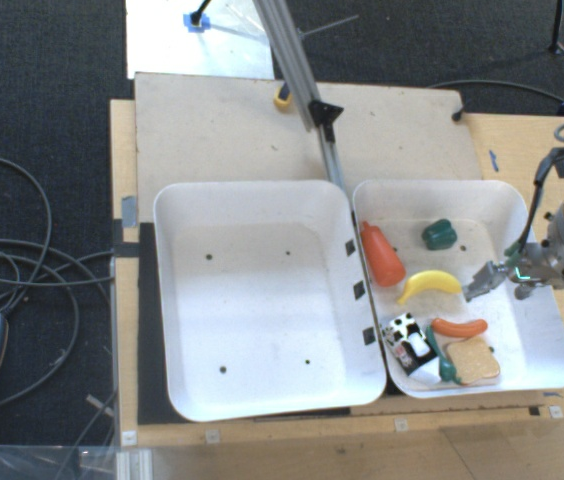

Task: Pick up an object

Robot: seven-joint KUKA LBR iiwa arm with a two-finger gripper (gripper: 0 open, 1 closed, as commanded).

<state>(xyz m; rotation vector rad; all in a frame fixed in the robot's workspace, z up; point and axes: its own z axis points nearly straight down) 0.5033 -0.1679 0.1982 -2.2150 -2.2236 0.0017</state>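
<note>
stage: early, nothing lifted; grasp not yet made, by my read
landmark: right bin (537,230), all places given off it
gripper (486,281): over the right bin's right half, just inside its right wall, low-ish over the floor; arm comes in across that wall
pincer state: too small and blurred to call; can't tell how wide it stands; nothing seen caught in it
banana (430,285): middle of right bin, just left of the gripper, nearest thing to it; likely target but that's a guess
carrot (383,255): along right bin's left wall, upper half, lying on the floor
green piece (439,233): right bin's far half, centre, apart from the rest
sausage (459,327): right bin's near half, below the banana
bread slice (476,364): right bin's near edge, touching the sausage or just beside, can't say which
black-white block (408,340): right bin's near-left corner
left bin (177,268): left of right bin, walls touching
done: approach only
left: descend, close, lift one object clear of the right bin
</note>
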